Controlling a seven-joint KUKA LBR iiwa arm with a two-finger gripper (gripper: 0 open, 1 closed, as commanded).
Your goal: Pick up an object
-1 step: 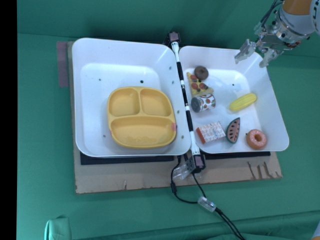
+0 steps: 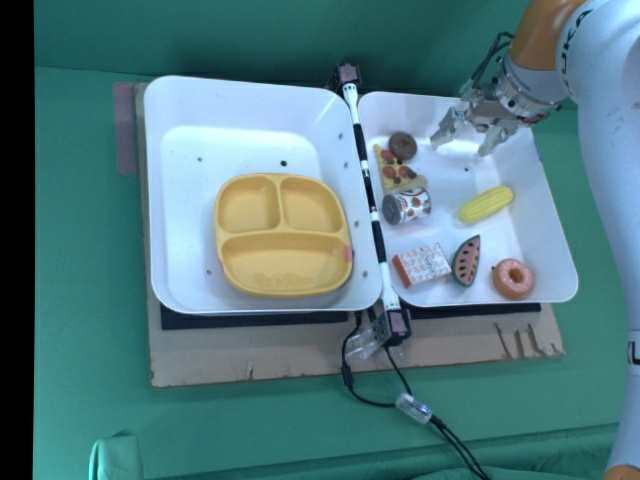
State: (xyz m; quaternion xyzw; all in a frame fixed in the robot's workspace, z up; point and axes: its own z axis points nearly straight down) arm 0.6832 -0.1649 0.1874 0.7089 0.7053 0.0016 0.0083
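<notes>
While the grey arm [image 2: 610, 168] is reaching in from the right with its orange band [image 2: 560, 8] showing at the top, the jaws [image 2: 466, 144] are hanging over the far part of the right bin [image 2: 560, 258], spread wide apart with nothing between the two fingers [image 2: 445, 130]. They are sitting apart from every toy, with bare white bin floor showing beneath them.

Toy foods are lying scattered in that right bin. A chocolate doughnut [image 2: 403, 145] is resting near the far left corner, just to the left of the jaws, and a pizza slice [image 2: 396, 175] is lying just on its near side. A small tin can [image 2: 406, 207] is lying on its side next to the pizza. A corn cob [image 2: 486, 204] is lying toward the middle right, on the near side of the jaws. Closer to the near edge, a red-and-white packet [image 2: 422, 264] is sitting beside a watermelon slice [image 2: 466, 260], and an orange-glazed doughnut [image 2: 513, 278] is resting in the near right corner.

The left bin [image 2: 180, 138] is holding a yellow divided plate [image 2: 283, 234] with three compartments. Both bins are standing side by side on a cardboard sheet [image 2: 250, 353] on the green desk [image 2: 80, 268], and a black cable [image 2: 400, 388] is trailing off toward the near edge.
</notes>
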